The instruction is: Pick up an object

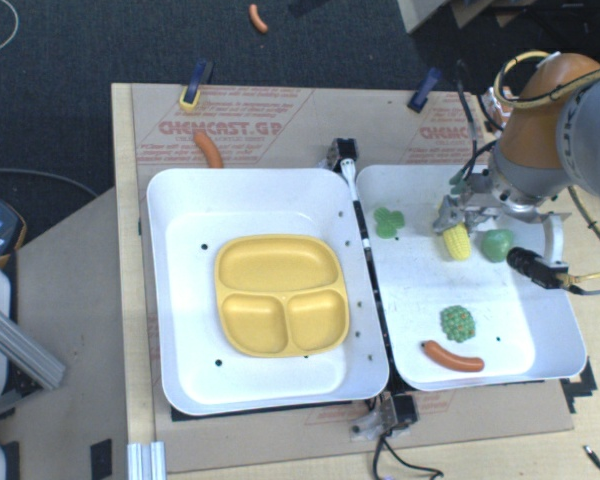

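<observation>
At right of frame, the gripper (464, 220) is lowered over the corn cob (457, 241), apparently for grasping; its opening cannot be told.

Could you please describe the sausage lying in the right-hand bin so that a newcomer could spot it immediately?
Look at the shallow white right bin, the one without the yellow divided plastic plate. Near its front edge lies a slim orange-red toy sausage, just below a round bumpy green toy vegetable. It is that bin's only long, reddish item.
</observation>
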Controlling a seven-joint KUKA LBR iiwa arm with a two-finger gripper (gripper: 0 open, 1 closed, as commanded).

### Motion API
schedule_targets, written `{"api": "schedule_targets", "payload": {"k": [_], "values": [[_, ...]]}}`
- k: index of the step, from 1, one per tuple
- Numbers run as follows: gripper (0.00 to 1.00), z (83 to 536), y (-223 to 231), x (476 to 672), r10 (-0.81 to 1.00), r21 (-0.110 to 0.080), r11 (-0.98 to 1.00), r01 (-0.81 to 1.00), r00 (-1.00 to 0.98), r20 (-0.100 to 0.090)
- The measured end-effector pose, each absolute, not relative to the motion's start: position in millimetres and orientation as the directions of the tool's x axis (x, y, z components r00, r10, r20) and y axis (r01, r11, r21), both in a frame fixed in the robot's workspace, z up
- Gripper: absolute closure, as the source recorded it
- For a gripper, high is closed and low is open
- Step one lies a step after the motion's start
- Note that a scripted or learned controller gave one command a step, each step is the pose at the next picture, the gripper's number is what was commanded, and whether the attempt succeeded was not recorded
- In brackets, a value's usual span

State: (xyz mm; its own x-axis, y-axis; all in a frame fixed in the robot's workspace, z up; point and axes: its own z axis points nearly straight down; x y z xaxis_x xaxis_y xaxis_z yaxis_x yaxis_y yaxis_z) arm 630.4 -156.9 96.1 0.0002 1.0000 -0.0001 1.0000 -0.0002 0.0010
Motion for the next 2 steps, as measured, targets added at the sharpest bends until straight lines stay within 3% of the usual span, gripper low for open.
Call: {"api": "schedule_targets", "payload": {"k": [2], "values": [[1.0,189.6,-165.8,637.2,1.0,0.007,0.001,1.0,-0.001,-0.002]]}}
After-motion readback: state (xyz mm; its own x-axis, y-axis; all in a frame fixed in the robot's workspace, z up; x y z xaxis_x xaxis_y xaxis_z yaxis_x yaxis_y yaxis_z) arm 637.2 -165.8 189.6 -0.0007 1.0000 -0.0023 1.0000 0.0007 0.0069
